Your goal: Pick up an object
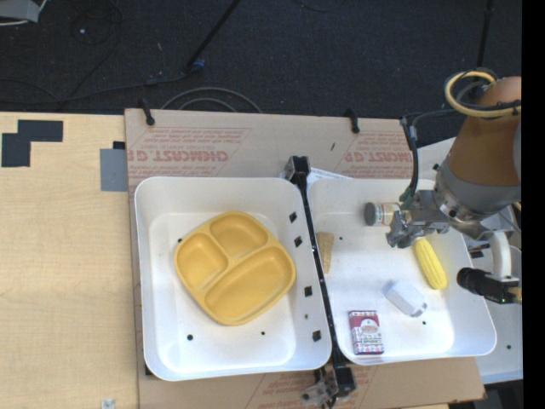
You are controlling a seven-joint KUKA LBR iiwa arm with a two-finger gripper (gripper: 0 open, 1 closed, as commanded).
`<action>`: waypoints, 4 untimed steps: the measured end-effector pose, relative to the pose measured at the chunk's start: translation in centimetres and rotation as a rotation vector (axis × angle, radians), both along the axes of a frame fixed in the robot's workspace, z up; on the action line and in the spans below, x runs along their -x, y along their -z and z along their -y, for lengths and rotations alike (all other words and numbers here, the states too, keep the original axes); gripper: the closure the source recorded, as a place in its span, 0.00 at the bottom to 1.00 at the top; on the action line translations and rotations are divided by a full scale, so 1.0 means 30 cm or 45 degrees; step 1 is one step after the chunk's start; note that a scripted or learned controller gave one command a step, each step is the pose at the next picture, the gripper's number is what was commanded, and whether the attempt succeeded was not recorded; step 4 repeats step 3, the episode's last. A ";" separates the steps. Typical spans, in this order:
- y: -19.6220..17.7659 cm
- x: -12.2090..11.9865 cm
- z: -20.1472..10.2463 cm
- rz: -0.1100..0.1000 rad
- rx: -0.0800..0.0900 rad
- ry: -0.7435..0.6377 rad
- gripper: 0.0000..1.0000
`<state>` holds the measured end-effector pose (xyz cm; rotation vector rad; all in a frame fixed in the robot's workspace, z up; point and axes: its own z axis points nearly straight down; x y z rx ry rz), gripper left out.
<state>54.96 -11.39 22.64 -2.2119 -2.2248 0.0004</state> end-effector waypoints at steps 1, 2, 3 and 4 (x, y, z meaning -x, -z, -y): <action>0.011 -0.004 -0.212 -0.001 0.000 0.000 1.00; 0.039 -0.025 -0.399 -0.002 0.001 0.001 1.00; 0.011 -0.011 -0.597 0.000 0.003 0.001 1.00; 0.011 -0.011 -0.597 0.000 0.003 0.001 1.00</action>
